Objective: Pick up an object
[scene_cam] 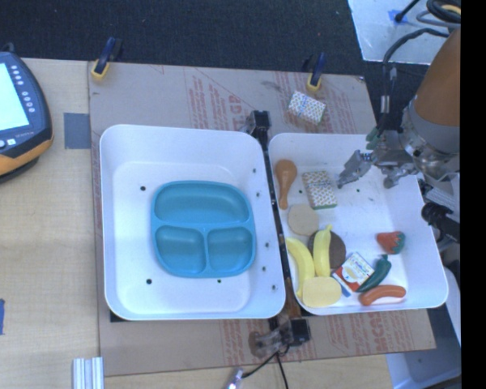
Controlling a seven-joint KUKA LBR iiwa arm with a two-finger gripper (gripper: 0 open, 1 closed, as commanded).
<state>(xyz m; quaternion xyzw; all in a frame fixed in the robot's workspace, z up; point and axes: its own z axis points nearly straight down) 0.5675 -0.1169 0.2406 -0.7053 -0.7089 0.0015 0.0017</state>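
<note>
The right bin [405,217] holds the toy food to be picked. Nearest the gripper [371,168] is a patterned square sponge-like block [319,189], lying just left of and slightly below the fingers, apart from them. Further left of it sits a wooden spoon [284,178] along the bin's left wall. Below the gripper, toward the near wall, lie a beige round disc [303,219], a yellow banana [301,259], a yellow-green piece [321,252] against a brown round piece [337,250], a pale yellow round slab [321,292], a small red-and-white packet [355,271], a dark green pod [376,275] and a red sausage [382,295]. A red strawberry-like piece [391,241] lies below and slightly right of the gripper.

The gripper hangs over the far part of this bin, its two fingers spread apart with nothing between them.

Well to the gripper's left, the left bin [121,217] carries a blue divided plate [203,227]. Above and left of the gripper, outside the bins, a second patterned block [307,107] rests on the cardboard. At the far left lies a teach pendant [8,116].
</note>
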